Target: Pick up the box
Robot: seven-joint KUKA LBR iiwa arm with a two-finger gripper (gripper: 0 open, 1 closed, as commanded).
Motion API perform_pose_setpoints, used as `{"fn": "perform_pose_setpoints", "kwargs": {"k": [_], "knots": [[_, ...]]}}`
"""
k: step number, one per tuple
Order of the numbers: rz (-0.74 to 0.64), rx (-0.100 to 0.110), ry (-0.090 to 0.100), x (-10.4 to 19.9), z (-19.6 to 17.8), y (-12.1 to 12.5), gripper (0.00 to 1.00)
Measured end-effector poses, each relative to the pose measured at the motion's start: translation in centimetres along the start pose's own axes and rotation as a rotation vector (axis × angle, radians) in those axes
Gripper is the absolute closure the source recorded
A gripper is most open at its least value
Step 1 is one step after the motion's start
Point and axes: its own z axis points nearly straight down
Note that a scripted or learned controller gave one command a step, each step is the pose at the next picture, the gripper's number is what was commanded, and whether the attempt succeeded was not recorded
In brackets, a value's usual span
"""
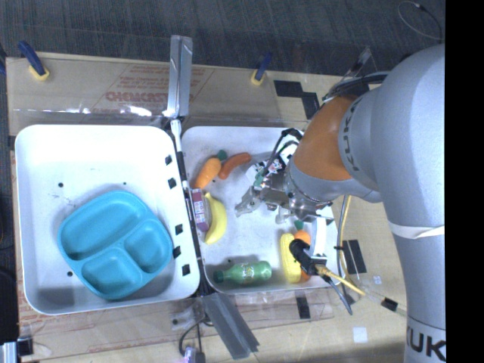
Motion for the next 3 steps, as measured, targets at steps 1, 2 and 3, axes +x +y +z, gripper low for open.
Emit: {"fn": "perform_pose_setpoints", "kwargs": {"k": [1, 2, 3], "knots": [[-0.027, -0.002, 0.0, 0.2, 2.6, -3.3, 0.0], [0.101, -0.005, 0.001, -2.2, -2.4, 4.6, 0.0], [0.037, -0.002, 0.0, 1.4, 2.6, 3.2, 0.0]]}}
